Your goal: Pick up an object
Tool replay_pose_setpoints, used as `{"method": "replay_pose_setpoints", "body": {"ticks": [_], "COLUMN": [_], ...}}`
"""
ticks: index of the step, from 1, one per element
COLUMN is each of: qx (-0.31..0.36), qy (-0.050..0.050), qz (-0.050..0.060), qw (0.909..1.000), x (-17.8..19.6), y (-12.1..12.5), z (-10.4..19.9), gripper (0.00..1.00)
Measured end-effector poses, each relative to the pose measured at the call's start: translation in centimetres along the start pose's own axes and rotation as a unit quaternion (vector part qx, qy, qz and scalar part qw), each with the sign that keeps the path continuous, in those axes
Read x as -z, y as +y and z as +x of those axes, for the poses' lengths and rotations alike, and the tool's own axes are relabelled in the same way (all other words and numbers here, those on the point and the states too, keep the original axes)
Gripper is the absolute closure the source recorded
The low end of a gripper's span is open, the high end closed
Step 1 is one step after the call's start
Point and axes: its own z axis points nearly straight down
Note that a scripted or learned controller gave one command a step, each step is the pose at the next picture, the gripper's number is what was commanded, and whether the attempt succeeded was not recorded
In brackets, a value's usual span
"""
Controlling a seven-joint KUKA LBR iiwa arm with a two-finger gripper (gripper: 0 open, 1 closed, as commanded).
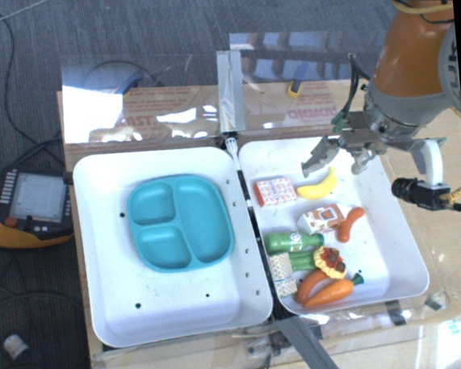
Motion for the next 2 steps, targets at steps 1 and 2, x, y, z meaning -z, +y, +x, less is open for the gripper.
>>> {"method": "replay_pose_setpoints", "body": {"ticks": [1,2], "qx": [-0.050,-0.056], "qy": [0.001,-0.002], "qz": [0.000,-0.001], "qw": [0.9988,0.9984], "x": [-7.4,-18.1], "y": [5.2,8.9], "z": [-3.8,-6.5], "gripper": [0.00,0.00]}}
